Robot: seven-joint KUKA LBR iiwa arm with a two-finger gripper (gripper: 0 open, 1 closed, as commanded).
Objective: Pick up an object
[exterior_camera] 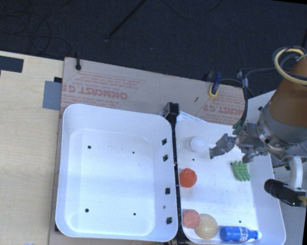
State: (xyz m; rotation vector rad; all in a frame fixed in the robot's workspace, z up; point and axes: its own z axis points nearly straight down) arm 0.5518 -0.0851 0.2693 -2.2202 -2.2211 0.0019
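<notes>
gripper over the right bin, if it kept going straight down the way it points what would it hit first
Probably bare floor of the shallow white right-hand bin. The gripper hangs between the small white ball and the green ridged toy, over neither, though depth is unclear.

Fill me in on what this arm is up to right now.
A grey and orange robot arm reaches in from the right, with its gripper open above the right bin, holding nothing. Near it lie a white ball and a green toy. Farther down are an orange ball, a pink ball, a pale yellow ball and a blue bottle. Nothing has been picked up yet.
</notes>
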